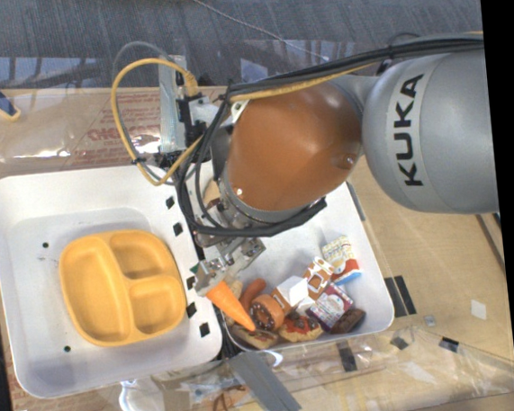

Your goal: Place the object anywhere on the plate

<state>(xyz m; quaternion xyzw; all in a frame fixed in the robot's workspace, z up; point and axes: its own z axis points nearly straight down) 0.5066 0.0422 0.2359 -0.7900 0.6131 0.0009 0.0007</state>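
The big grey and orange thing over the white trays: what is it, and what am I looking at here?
That is a robot arm, seen from a single camera fixed above the bench and looking down at a slant; the arm reaches in from the right. Below it sit two shallow white bins side by side. The left bin holds a yellow plate with three compartments. The right bin holds a pile of toy food and small packets, among them an orange carrot. At the arm's tip are its jaws, low over the carrot's end of the pile. Whether they grip anything is hidden from this angle. The job is to put one object on the plate.
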